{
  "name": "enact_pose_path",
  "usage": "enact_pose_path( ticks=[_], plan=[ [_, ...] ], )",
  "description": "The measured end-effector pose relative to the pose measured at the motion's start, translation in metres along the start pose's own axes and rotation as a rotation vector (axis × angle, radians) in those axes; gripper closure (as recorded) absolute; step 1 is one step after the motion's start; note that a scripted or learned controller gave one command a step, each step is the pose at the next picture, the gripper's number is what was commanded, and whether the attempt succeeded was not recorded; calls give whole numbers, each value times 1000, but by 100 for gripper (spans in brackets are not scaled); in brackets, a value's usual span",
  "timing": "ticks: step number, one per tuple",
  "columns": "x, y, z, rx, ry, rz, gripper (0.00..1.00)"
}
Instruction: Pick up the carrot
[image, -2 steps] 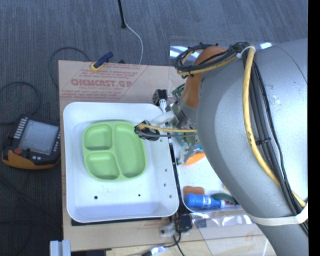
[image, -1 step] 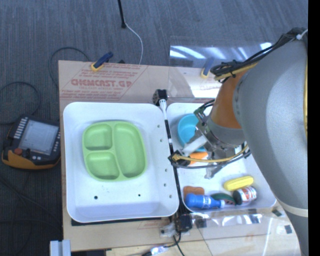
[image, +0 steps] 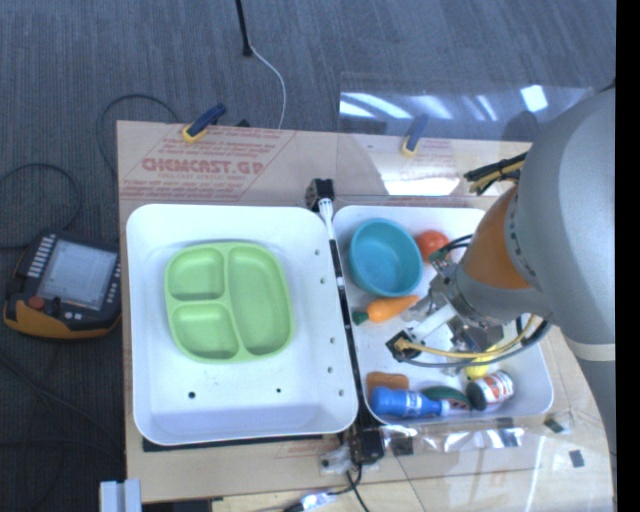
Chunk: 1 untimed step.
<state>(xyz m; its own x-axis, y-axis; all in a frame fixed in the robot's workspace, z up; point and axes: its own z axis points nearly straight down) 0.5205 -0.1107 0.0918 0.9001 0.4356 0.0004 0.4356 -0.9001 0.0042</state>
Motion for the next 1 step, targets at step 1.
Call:
enact_pose_path(
  ticks=[1],
  plan=[
    [58,24,3,-4,-6,253,0]
  ],
)
